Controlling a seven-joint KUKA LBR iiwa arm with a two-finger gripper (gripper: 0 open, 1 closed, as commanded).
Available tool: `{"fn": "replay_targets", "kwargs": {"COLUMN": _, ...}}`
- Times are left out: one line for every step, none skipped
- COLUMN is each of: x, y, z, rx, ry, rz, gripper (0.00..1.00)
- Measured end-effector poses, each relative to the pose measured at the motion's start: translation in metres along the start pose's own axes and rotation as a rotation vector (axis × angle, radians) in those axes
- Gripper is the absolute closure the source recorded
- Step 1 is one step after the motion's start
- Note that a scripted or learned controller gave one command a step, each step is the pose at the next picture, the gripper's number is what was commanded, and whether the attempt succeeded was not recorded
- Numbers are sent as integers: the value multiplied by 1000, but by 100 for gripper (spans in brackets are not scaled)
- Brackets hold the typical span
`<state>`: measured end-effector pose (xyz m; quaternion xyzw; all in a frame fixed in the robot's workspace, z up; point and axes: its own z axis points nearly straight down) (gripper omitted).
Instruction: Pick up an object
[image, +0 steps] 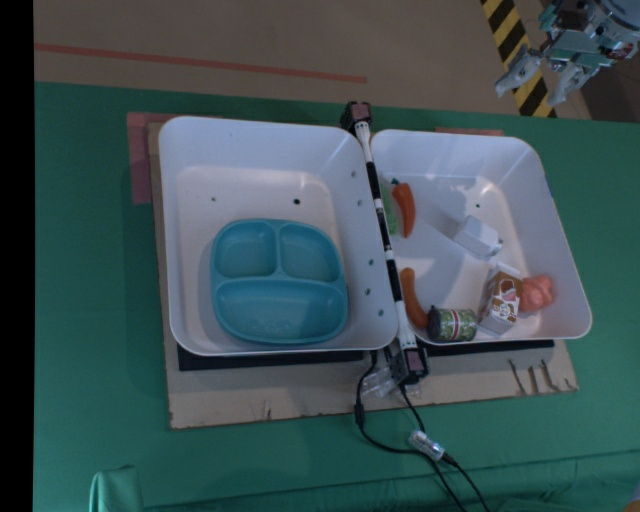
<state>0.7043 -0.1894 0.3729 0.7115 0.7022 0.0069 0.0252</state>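
We count two white bins: the left bin (190, 150) holds one teal divided plate (279, 282), and the right bin (530, 170) holds six items. These are two orange carrots, one upper carrot (405, 208) near the divider and one lower carrot (411, 296) by the same wall; one white block (477, 237); one small carton (502, 300); one pink item (540, 291) touching the carton's right side; and one green-labelled can (453, 323). The gripper (548, 80) hangs at the frame's 1 o'clock corner, outside the bins, its fingers spread apart and holding nothing. From the gripper, the upper carrot lies toward 8 o'clock, well apart. Its long axis runs roughly 12 to 6 o'clock, leafy end up. The can lies on its side at the bin's 6 o'clock edge, axis running 3 to 9 o'clock.
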Motion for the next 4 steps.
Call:
{"fn": "replay_targets", "kwargs": {"x": -1, "y": 2, "z": -21, "rx": -16, "ry": -7, "rz": 3, "gripper": 100}}
{"fn": "replay_targets", "kwargs": {"x": -1, "y": 2, "z": -21, "rx": -16, "ry": -8, "rz": 4, "gripper": 0}}
{"fn": "replay_targets", "kwargs": {"x": -1, "y": 4, "z": -42, "rx": -33, "ry": -15, "rz": 7, "gripper": 100}}
{"fn": "replay_targets", "kwargs": {"x": -2, "y": 4, "z": -41, "rx": -32, "ry": -15, "rz": 7, "gripper": 0}}
